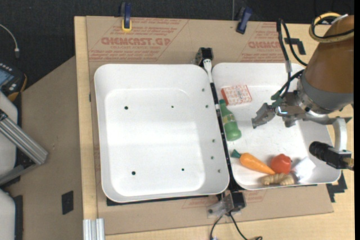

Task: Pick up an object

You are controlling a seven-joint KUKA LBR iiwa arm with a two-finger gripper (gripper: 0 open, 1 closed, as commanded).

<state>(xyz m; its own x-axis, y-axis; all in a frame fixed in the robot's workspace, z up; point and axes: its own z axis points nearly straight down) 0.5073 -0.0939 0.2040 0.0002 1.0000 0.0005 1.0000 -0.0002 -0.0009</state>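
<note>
The right bin [264, 77] holds several objects. A green bottle [229, 121] lies along its left wall, with a red-and-white patterned card [237, 94] behind it. At the front lie an orange carrot [253, 163], a red tomato [282, 163] and a tan ginger root [278, 179]. My gripper [275, 118] hangs over the middle of this bin, right of the bottle and behind the tomato. Its fingers [261, 117] are spread open and nothing shows between them.
The left bin [154, 129] sits beside the right one, with a dark divider rail [216, 121] between them. A small white piece [305, 167] lies at the right bin's front right. The arm's grey and orange body [332, 73] covers that bin's right side.
</note>
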